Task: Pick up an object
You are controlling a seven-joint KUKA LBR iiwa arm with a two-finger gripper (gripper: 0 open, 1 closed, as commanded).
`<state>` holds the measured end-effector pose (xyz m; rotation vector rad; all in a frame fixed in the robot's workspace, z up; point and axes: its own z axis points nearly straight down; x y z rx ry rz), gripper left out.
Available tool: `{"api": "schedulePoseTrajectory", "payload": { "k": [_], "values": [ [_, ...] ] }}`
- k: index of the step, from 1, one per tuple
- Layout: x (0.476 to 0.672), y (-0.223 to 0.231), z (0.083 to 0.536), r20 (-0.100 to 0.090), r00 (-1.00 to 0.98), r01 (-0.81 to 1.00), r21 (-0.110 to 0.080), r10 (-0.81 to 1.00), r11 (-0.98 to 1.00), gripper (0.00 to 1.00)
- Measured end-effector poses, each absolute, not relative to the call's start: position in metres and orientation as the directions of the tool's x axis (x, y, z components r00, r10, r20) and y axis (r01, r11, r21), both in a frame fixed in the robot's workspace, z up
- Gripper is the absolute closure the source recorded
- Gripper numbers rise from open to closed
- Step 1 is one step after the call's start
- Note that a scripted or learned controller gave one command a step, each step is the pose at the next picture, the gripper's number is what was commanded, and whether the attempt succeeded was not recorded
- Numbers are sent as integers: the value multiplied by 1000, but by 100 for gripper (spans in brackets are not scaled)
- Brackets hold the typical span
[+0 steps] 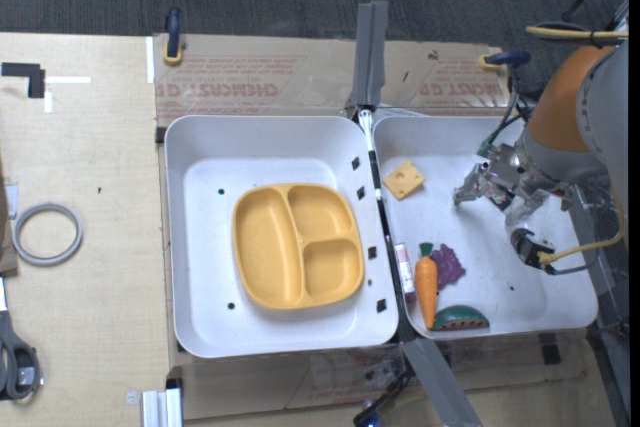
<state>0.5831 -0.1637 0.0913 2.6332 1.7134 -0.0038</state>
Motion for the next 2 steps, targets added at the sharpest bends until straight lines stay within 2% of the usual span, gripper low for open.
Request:
{"api": "schedulePoseTrajectory", "payload": {
  "k": [1,2],
  "values": [
    [478,-134,91,-1,525,851,-5,851,-525,0],
    [562,-126,91,-3,686,728,-3,728,-686,0]
  ]
}}
